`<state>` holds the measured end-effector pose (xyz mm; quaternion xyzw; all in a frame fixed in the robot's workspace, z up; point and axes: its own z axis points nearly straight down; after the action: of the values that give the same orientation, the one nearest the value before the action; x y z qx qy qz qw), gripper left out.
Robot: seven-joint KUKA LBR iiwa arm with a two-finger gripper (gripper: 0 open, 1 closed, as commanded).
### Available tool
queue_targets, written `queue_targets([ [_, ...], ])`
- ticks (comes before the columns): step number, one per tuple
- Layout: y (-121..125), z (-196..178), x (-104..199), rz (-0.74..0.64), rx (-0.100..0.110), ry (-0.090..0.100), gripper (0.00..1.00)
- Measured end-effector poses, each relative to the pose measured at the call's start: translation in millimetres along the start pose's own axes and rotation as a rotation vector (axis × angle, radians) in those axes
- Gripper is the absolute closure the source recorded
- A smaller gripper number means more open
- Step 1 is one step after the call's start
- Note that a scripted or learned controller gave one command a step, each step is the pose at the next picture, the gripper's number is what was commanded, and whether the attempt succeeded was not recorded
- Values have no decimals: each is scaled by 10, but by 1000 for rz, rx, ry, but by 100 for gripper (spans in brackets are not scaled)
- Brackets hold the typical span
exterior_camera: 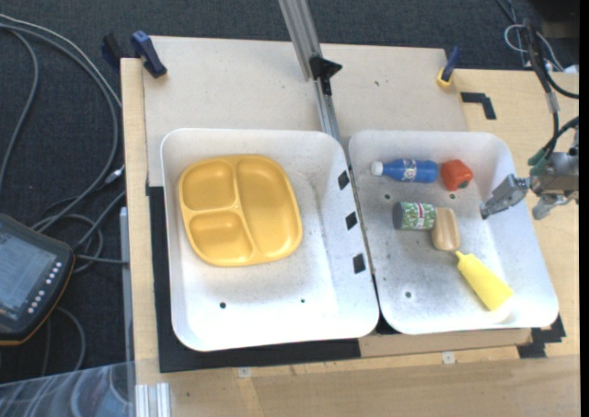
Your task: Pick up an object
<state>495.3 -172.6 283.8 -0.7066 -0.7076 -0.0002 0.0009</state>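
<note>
You are looking down at a pale worktop carrying two shallow white bins side by side. The hand is hovering over the right rim of the right bin, its two grey fingers spread apart and holding nothing; its upper part is running off the frame edge.

In the right bin, five objects are sitting in the upper and middle area. A blue bottle with a white cap is lying on its side, just beside a red rounded piece. Below them, a green can is lying next to a tan wooden block, apparently touching it. A yellow squeeze bottle is lying diagonally near the block. The bin's lower-left floor is offering open room.

In the left bin, a smooth yellow compartment plate is occupying the upper left, leaving the lower and right floor free.
</note>
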Motion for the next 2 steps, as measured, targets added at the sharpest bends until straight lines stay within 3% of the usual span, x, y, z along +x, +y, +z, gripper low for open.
queue_targets([
  [1, 1, 0, -1, 1, -1, 0, 0],
  [2, -26, 421, 11, 1, 4, 1, 0],
])
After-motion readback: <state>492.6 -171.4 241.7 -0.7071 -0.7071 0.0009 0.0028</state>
